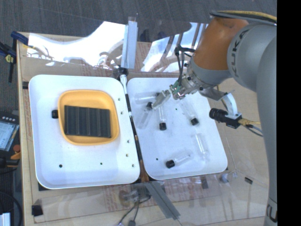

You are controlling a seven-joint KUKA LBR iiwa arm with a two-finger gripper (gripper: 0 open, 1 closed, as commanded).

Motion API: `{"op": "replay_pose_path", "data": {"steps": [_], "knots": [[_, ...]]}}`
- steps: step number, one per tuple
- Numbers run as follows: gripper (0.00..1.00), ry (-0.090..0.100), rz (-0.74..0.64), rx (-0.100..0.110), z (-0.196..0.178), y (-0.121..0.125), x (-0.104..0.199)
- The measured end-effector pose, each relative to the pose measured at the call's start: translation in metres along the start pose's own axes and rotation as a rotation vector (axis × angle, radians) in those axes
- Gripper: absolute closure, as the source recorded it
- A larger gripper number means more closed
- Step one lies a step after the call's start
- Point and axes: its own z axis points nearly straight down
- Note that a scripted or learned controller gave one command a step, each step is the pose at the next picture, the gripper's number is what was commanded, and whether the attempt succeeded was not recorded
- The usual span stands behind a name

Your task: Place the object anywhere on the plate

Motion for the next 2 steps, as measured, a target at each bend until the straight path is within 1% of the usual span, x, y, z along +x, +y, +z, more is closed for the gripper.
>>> {"op": "replay_pose_path", "data": {"steps": [1, 2], "knots": [[0.0, -0.001, -0.353, -0.001, 0.019, 0.017, 0.024], [0.0, -0.004, -0.357, -0.004, -0.019, 0.031, 0.099]]}}
